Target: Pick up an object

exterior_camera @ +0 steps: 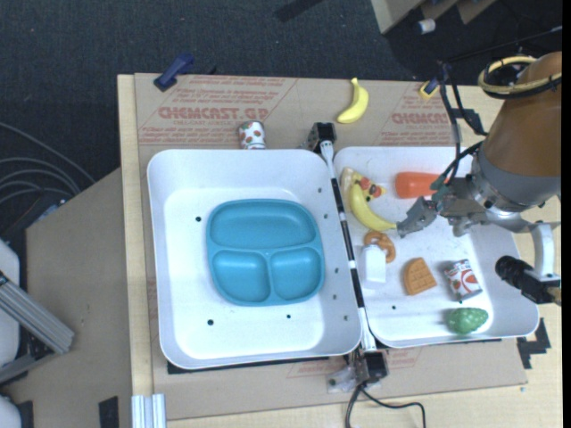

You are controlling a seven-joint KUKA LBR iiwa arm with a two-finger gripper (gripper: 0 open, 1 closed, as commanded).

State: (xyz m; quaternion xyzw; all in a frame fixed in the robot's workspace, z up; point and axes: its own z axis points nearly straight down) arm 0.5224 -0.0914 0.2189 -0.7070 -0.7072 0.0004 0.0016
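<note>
Camera view. The banana [367, 206] is seen in the right bin [500, 328], near its left wall, its long axis running diagonally from upper left to lower right. The gripper [412, 223] is seen just right of the banana's lower end; nothing is seen between the fingers, whose spread cannot be told.
</note>
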